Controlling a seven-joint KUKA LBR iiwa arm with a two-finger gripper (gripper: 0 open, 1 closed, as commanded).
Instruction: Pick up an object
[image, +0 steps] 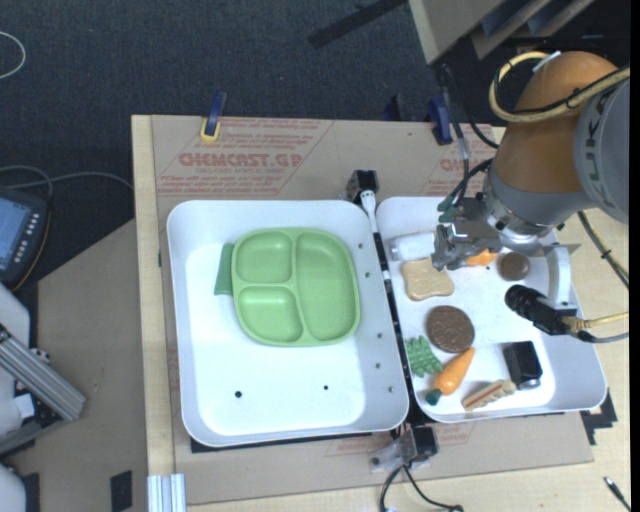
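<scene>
- Sitting in the left bin (200, 330), a green divided plate (296, 286) lies flat toward the bin's upper half, with a darker green piece (223, 270) poking out from under its left edge.
- Right bin (580, 375) holds the loose items: a slice of toast (427, 281) near its upper left, a round brown cookie (450, 328) just below it, and a green leafy piece (421, 357) beside a carrot (455, 371) at the lower left.
- A tan stick-shaped item (488, 394) lies near the front rim, with a small black block (522, 362) just to its right.
- The gripper (452, 246) hangs over the bin's upper part, just above the toast; whether it is released or clenched I cannot tell, since the wrist hides it.
- A small orange piece (483, 258) and a brown round item (514, 266) lie just right of the gripper.
</scene>
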